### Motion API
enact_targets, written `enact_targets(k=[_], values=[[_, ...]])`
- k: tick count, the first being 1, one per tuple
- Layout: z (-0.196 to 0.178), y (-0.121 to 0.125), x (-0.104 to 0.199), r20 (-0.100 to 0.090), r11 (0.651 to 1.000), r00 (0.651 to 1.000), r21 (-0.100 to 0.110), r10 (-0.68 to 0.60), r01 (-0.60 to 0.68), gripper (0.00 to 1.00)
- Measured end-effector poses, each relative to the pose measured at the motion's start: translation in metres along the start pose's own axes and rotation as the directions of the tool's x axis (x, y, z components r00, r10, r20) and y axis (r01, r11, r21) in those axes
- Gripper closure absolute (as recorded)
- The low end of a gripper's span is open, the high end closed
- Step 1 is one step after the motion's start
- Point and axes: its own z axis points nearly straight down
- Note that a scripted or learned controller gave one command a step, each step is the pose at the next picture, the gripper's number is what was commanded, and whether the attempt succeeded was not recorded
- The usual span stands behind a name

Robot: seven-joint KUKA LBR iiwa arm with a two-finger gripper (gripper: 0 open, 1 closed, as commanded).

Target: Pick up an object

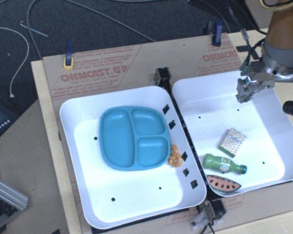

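My gripper point(245, 92) hangs over the back right part of the right bin point(281, 118), above bare bin floor. Nothing shows between its tips. In the front half of that bin lie a small patterned packet point(233, 141), a green bottle point(223, 164) on its side with a blue cap, and a watermelon slice toy point(224, 184) at the front left corner. The packet is the nearest of them, below and to the left of the gripper.
The left bin point(88, 168) holds a blue divided plate point(134, 137) and a small orange-brown toy point(175, 157) by the plate's right edge. A black divider with clips point(178, 130) runs between the bins. Cables and a clamp point(217, 33) lie behind the bench.
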Motion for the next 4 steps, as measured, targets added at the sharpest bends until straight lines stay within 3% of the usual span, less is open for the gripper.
enact_targets(k=[1, 2, 4], values=[[-0.065, 0.002, 0.000, 0.000, 1.000, 1.000, 0.001, 0.000, 0.000, 1.00], [-0.074, 0.003, 0.001, -0.001, 1.000, 1.000, 0.005, 0.000, 0.000, 1.00], [-0.042, 0.021, 0.106, -0.004, 1.000, 1.000, 0.011, -0.004, 0.004, 1.00]])
